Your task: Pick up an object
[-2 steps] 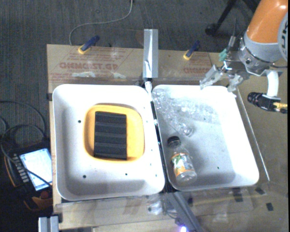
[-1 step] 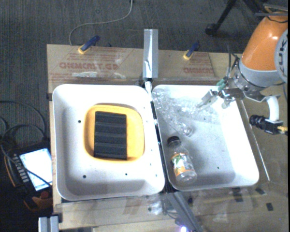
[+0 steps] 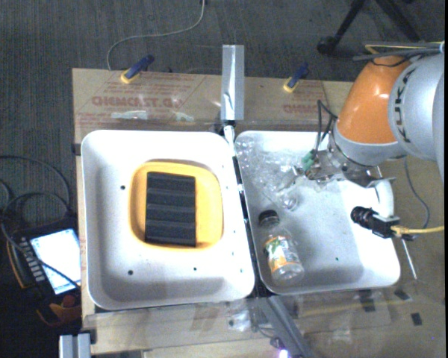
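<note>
In the right bin (image 3: 373, 267) a crumpled piece of clear plastic (image 3: 265, 166) lies at the far left corner. A small black cap (image 3: 267, 217) rests nearer the middle. A clear bottle with an orange label (image 3: 284, 256) lies on its side at the near left. The left bin (image 3: 104, 222) holds a yellow block with a black ridged top (image 3: 172, 207). My gripper (image 3: 310, 164) is low over the far part of the right bin, at the right edge of the crumpled plastic, under the orange wrist band (image 3: 369, 114).
A black plug on a yellow cable (image 3: 367, 216) hangs over the right bin's right side. A metal post (image 3: 232, 80) stands behind the divide between the bins. Two blue-and-yellow clamps (image 3: 137, 68) hold the board at the back.
</note>
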